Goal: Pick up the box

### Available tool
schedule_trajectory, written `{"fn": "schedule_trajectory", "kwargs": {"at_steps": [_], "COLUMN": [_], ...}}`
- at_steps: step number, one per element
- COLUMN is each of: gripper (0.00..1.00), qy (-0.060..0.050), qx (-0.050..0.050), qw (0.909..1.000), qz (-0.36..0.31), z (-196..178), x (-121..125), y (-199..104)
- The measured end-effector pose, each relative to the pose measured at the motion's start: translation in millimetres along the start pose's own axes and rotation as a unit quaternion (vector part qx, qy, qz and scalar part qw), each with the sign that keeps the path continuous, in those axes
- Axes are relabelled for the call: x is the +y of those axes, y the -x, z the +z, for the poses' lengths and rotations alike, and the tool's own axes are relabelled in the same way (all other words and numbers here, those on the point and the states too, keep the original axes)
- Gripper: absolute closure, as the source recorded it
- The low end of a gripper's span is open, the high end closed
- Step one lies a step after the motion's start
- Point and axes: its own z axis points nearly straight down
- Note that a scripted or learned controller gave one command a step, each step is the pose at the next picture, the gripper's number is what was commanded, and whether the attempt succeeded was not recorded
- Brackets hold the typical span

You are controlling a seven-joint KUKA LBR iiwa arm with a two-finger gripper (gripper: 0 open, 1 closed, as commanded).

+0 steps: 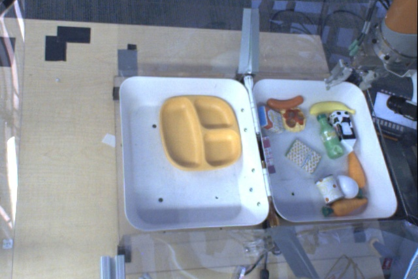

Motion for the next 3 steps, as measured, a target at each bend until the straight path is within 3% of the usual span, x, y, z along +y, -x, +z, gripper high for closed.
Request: {"fn": "schedule_trajectory", "kwargs": {"at_steps": [1,2,3], "gripper": [0.00,0.00,0.00], "qy": [-0.001,0.009,0.000], "qx": [0.000,0.001,0.000], "qw": [1.0000,0.9999,0.9975], "qz": [0.001,-0.005,-0.071], "z": [91,104,111], "x": [-48,-44,-84], "y": [-32,-26,-62]}}
